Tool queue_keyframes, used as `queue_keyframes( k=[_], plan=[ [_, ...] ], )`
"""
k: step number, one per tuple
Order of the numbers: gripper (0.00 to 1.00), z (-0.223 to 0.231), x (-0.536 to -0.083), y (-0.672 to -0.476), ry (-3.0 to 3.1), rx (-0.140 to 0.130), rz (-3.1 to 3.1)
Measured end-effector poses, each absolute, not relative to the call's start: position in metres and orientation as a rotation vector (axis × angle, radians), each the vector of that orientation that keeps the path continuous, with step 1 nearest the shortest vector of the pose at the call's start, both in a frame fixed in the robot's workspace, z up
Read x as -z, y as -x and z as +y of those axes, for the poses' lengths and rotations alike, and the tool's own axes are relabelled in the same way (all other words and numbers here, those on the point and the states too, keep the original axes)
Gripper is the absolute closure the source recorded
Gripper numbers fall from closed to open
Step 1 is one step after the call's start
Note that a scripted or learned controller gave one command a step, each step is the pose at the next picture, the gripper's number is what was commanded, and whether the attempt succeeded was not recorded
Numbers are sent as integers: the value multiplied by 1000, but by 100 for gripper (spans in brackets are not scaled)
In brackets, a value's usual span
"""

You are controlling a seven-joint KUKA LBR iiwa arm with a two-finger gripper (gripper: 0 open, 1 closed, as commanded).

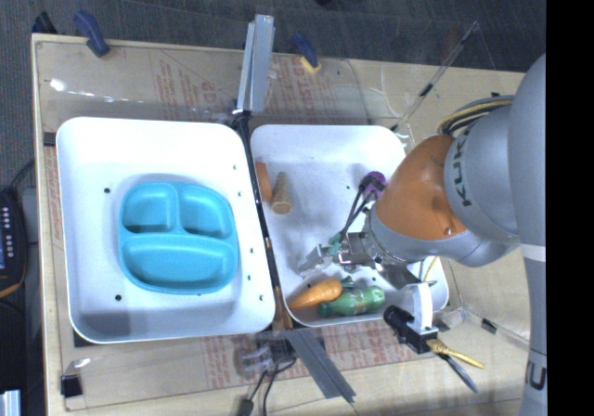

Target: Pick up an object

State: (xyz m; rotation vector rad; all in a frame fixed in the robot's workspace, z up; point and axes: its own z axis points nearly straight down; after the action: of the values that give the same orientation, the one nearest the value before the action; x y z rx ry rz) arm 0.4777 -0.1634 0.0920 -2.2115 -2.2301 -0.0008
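In the right bin [316, 140] lie an orange carrot [316, 292] and a green bottle-like toy [355, 303] along the near wall. A brown wooden peg [280, 193] and a thin orange stick [264, 181] rest near the bin's left wall. A small purple object [373, 180] sits toward the far right. My gripper [327, 255] hangs low in the bin just above the carrot, its metal fingers spread apart with nothing between them. The arm's orange band [418, 199] covers the bin's right side.
The left bin [83, 145] holds a blue divided plate [178, 236]. A grey metal bar [254, 61] stands at the far side between the bins. Blue clamps [91, 32] grip the bench's back edge. Cables run beside the arm on the right.
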Motion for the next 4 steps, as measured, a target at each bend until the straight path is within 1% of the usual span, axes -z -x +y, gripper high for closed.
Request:
queue_keyframes(
  k=[1, 2, 3, 4],
  plan=[
    [0, -210, -92, -537, 2212, 0, -2230],
    [0, -201, -93, -478, 2211, 2, -2234],
    [100, -201, -103, -480, 2207, 2, -2243],
    [100, -210, -204, -509, 2213, 0, -2231]
  ],
)
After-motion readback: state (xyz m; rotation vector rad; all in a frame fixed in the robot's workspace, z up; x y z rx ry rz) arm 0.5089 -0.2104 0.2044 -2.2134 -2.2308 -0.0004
